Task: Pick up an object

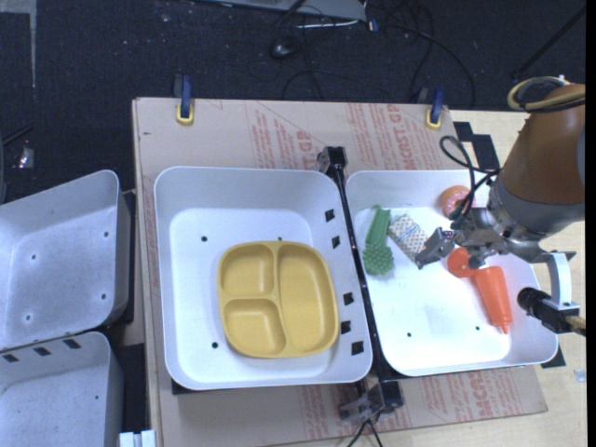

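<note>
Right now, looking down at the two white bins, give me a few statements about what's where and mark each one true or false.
1. The yellow divided plate lies in the left bin. True.
2. The green brush lies in the left bin beside the plate. False: it lies in the right bin, near the divider.
3. The orange carrot toy lies in the right bin. True.
4. The tool hovers over the yellow plate. False: it is over the right bin, near a small patterned item.
5. The plate has three compartments. True.
</note>
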`<state>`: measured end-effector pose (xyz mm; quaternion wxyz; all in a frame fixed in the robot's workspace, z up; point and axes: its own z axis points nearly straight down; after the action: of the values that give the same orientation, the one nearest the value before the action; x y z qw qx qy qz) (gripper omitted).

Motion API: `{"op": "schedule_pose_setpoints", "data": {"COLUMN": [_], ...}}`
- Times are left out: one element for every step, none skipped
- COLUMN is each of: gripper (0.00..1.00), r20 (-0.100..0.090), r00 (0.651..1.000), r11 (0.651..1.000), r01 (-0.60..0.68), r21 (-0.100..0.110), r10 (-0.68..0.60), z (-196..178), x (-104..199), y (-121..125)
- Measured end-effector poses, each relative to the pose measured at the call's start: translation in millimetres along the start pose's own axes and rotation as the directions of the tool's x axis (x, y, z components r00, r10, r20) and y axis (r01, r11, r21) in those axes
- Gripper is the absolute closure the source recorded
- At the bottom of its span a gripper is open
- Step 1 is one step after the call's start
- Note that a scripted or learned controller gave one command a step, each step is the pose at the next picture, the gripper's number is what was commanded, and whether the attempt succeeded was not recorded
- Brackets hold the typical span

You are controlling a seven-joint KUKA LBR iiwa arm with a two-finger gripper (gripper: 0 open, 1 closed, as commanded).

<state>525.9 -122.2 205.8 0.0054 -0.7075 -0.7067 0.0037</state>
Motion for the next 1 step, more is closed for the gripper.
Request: {"op": "schedule_pose_setpoints", "data": {"gripper": [0.00], "r20": [0.002], "r00": [1.000], "r11": [1.000], "r01": [0.002], "r21": [-0.012], "r10": [-0.002], "z": [-5.8], "x": [0.1], "y": [2.7]}}
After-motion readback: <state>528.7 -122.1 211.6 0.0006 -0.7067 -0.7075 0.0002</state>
